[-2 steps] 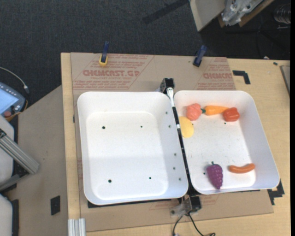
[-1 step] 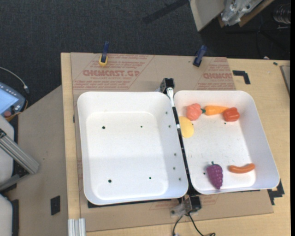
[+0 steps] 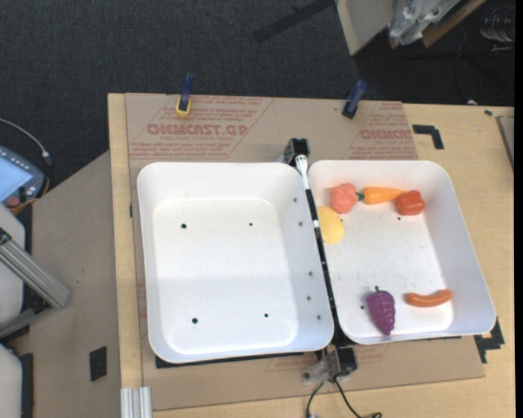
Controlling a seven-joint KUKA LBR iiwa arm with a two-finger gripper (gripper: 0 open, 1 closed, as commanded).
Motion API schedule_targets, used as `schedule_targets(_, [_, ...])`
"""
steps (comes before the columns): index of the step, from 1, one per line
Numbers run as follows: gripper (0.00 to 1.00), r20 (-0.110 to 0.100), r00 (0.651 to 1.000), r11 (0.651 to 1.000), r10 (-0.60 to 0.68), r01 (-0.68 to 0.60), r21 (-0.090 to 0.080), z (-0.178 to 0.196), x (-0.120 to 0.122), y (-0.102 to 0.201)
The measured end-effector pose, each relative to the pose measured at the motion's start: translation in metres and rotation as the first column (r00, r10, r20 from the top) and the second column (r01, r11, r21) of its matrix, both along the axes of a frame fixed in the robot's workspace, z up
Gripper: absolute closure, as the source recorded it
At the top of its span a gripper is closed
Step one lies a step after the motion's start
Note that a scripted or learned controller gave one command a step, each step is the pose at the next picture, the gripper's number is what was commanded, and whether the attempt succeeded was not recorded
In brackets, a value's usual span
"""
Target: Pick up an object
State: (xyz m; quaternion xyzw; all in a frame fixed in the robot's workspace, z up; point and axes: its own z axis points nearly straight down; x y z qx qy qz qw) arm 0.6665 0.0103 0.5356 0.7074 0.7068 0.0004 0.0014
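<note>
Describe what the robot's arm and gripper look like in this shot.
Little can be made out. At the top edge, right of centre, what seems to be the gripper is a blurred, pale silvery-grey metal assembly of irregular, angular shape. It sits next to a flat cream panel. Any cables or markings are too blurred to tell.

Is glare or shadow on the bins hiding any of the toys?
Camera view: soft, even light, no harsh glare; a faint shadow band crosses the left bin; the purple grapes, orange sausage and yellow lemon in the right bin read sharp.
</note>
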Motion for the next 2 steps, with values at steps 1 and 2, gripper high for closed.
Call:
schedule_targets(1, [1.00,0.000,1.000,1.000,0.000,0.000,0.000,-0.0001,0.0000,0.0002])
schedule_targets(2, [1.00,0.000,1.000,1.000,0.000,0.000,0.000,-0.0001,0.0000,0.0003])
